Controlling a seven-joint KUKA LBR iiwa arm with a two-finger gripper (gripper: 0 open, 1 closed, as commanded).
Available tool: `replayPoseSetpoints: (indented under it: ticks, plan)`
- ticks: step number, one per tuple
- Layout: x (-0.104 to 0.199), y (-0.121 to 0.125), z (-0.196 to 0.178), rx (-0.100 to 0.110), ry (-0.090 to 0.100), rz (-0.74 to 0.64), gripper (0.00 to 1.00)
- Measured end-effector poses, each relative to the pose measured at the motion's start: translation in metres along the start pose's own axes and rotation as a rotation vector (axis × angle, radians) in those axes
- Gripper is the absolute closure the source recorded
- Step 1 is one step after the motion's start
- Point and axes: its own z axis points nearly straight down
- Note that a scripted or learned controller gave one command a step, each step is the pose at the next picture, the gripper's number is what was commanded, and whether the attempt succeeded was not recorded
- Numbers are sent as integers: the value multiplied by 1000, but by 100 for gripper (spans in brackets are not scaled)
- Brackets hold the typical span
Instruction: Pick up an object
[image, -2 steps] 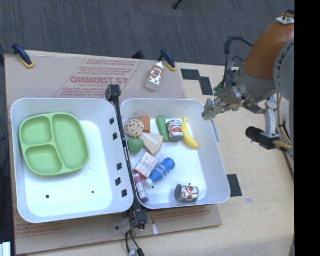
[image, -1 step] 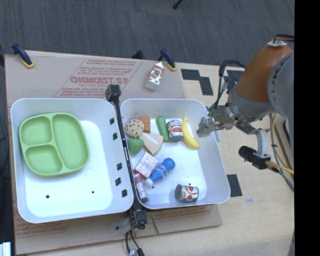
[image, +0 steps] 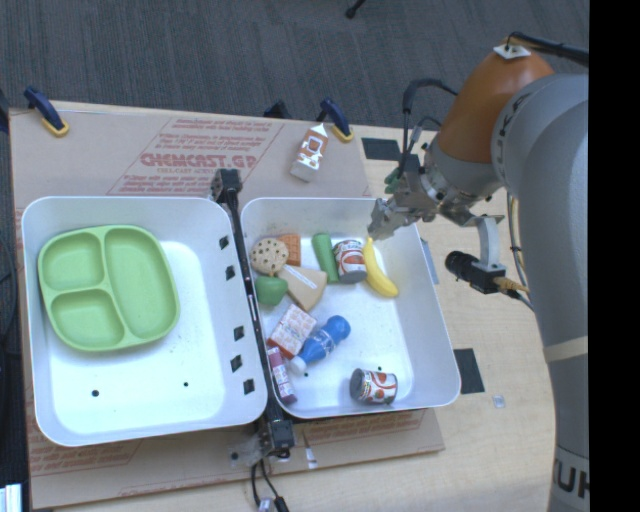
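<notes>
The right bin (image: 437, 330) holds a yellow banana (image: 380, 274), a red-and-white can (image: 349, 258), a green cylinder (image: 323, 255), a round cookie (image: 268, 255), a cheese wedge (image: 305, 287), a green pear-like piece (image: 270, 291), a pink-and-white packet (image: 293, 327), a blue bottle (image: 325, 338) and a second can (image: 374, 386). My gripper (image: 384, 220) hangs over the bin's far right corner, just above the banana's upper end. Nothing shows held in it.
In the left bin (image: 130, 400) lies a green divided plate (image: 107, 287). A small bottle (image: 311, 152) lies on the cardboard behind the bins. Blue clamps (image: 336, 118) grip the board's far edge. The arm's grey body (image: 540, 170) fills the right side.
</notes>
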Motion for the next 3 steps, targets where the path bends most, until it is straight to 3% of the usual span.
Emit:
replayPoseSetpoints:
  ticks: [1, 2, 3]
  plan:
    - [0, 0, 0, 0, -1, 0, 0]
    - [21, -69, 112, 3, 1, 0, 0]
    - [21, -69, 102, 4, 0, -6, 100]
